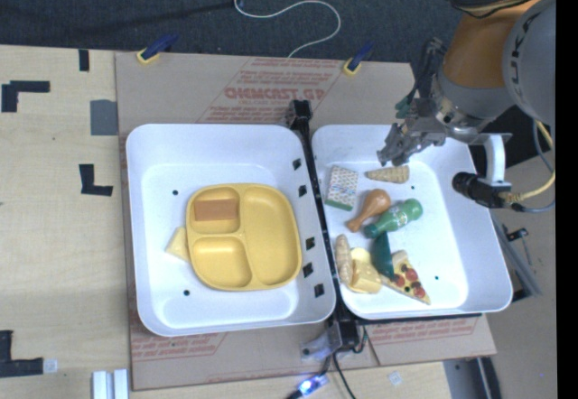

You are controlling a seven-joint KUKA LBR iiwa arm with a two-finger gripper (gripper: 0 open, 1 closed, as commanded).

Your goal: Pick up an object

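My gripper [395, 153] hangs over the far part of the right bin [470, 293], just above a cream waffle cone piece [388, 175]. Nothing shows between its fingers. Below it lie a patterned sponge-like block [341, 187], a brown drumstick [368, 208], a green bottle [396, 218], a dark teal piece [382, 253], a pale yellow corn-like toy [354, 267] and a pizza slice [408, 278].
The left bin [153, 162] holds a yellow divided plate [248, 239] with a brown block [215, 207] in its far compartment. A black clip row [312, 208] runs between the bins. A white cable [289, 13] lies beyond the cardboard.
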